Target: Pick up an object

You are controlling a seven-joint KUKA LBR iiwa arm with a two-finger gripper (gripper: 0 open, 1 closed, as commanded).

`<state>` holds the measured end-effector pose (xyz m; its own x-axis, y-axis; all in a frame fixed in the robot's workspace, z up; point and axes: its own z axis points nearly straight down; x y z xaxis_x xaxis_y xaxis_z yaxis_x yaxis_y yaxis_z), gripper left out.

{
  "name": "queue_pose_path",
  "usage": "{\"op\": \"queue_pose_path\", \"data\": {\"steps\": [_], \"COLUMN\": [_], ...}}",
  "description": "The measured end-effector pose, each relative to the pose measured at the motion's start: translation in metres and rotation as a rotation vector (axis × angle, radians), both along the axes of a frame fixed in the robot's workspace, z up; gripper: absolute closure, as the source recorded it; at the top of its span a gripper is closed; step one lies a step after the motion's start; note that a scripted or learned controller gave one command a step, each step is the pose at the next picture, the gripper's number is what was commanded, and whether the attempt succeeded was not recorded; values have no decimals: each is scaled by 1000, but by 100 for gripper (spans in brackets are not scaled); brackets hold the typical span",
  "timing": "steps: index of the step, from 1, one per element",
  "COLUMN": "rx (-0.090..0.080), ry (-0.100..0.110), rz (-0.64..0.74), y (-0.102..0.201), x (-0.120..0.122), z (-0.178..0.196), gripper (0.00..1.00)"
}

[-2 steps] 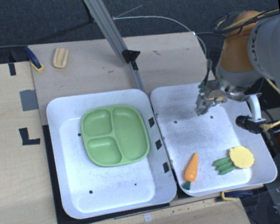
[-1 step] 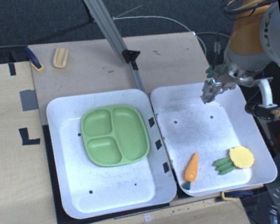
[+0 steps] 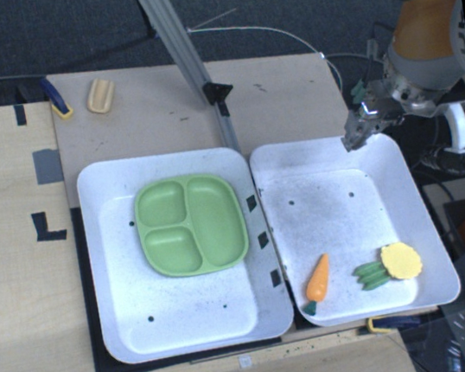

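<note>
- Camera view: the end effector (image 3: 356, 137) hangs over the right bin (image 3: 334, 164) at about its 1 o'clock corner; you cannot tell from here whether it is released or clenched, and nothing shows in it.
- Candidate things lie along the right bin's 6 o'clock edge: a toy carrot (image 3: 318, 277) at 7 o'clock, and a yellow-and-green toy corn (image 3: 391, 265) at 5 o'clock, well apart from the end effector.
- Handling, as a judgement: both look like light, stiff moulded plastic, smooth and apt to slip. Take the carrot across its thick orange middle; its taper may squirt out if you pinch near the tip.
- The left bin (image 3: 110, 244) bears a green divided plate (image 3: 191, 224), flat and hard to pinch.
- No brand, label or legible writing shows on any thing or on the counter (image 3: 16, 259).
</note>
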<state>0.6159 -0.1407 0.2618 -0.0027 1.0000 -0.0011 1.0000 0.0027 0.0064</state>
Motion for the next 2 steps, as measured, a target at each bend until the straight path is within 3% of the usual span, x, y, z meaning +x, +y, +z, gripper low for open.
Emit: {"op": "queue_pose_path", "data": {"steps": [1,2], "rx": [0,2], "ry": [3,10], "rz": [0,2], "y": [0,49], "x": [1,-9], "z": [39,16], "gripper": [100,100]}}
